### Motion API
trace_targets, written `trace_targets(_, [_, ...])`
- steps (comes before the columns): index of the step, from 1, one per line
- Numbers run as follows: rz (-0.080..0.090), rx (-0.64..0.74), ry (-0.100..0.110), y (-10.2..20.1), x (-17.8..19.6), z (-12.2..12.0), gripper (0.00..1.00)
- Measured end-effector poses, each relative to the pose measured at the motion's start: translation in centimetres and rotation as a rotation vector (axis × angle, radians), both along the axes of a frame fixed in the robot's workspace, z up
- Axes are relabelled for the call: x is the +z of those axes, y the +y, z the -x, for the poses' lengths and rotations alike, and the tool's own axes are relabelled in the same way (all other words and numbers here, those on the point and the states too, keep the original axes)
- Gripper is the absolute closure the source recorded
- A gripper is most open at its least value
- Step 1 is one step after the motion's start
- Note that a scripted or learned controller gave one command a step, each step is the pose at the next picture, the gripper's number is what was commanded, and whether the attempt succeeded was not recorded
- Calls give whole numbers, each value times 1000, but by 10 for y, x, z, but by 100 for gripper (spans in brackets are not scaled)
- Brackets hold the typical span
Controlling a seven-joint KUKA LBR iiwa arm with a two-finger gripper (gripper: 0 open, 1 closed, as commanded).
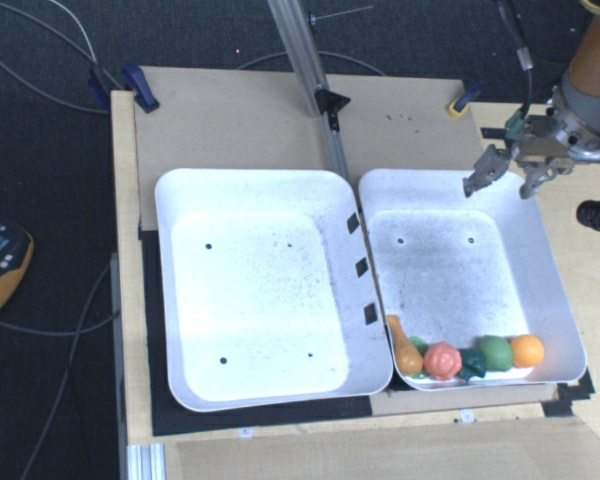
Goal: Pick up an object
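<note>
Several small toys lie along the near wall of the right bin (540, 268): an orange carrot-like piece (404, 347), a pink ball (442, 360), a dark teal piece (473, 365), a green ball (496, 352) and an orange ball (527, 349). My gripper (505, 176) hangs over the far right corner of that bin, well away from the toys. Its two fingers are spread apart with nothing between them.
The left bin (180, 268) sits beside the right one, separated by a ridge with black clips (361, 266). A metal pole (300, 48) slants up from the bench's back middle. Blue clamps (140, 88) hold the board's far corners.
</note>
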State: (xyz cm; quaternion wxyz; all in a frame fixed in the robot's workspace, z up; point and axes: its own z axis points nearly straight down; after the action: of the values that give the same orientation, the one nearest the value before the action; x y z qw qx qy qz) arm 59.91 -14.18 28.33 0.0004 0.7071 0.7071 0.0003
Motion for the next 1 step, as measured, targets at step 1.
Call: trace_targets(1, [-2,6,6,88,-78,-10,0])
